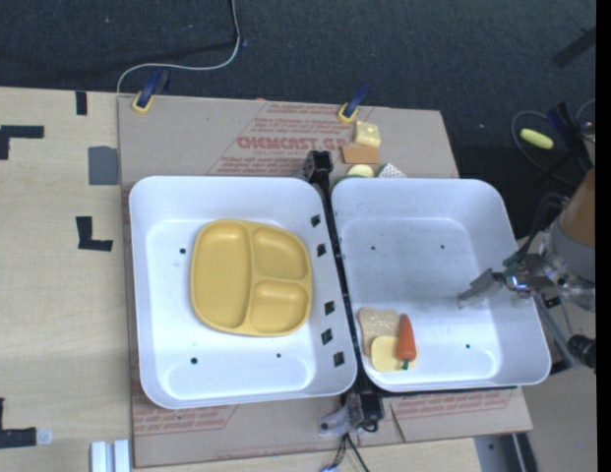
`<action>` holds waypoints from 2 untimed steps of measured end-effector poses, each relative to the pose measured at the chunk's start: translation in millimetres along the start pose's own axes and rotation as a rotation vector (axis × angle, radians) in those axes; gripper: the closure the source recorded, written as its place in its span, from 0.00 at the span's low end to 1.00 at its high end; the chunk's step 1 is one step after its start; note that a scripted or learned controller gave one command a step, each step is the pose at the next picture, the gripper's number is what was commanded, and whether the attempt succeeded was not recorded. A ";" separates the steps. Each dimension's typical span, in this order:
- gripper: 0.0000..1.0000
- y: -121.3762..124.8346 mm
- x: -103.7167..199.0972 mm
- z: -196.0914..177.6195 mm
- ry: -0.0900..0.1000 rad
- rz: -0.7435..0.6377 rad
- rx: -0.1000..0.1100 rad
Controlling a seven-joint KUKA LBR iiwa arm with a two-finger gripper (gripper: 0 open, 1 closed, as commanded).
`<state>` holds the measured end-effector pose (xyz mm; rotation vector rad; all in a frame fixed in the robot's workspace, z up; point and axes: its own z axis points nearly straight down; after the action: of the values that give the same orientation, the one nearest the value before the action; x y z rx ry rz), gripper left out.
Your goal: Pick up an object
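The end effector (479, 288) hangs over the right side of the right bin (482, 201), and I cannot tell how it is set, and nothing is in it. A little orange carrot (406, 337) lies at the front of that bin, touching a yellow piece (385, 353) and a tan piece (377, 322). A yellow tray (251, 275) sits in the left bin (157, 264).
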<state>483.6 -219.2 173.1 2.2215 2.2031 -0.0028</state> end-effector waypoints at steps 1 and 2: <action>0.00 -2.2 87.0 66.9 0.016 -0.015 0.015; 0.00 0.0 121.5 84.9 0.005 -0.007 0.002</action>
<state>485.2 -98.6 86.9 2.2174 2.2139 0.0013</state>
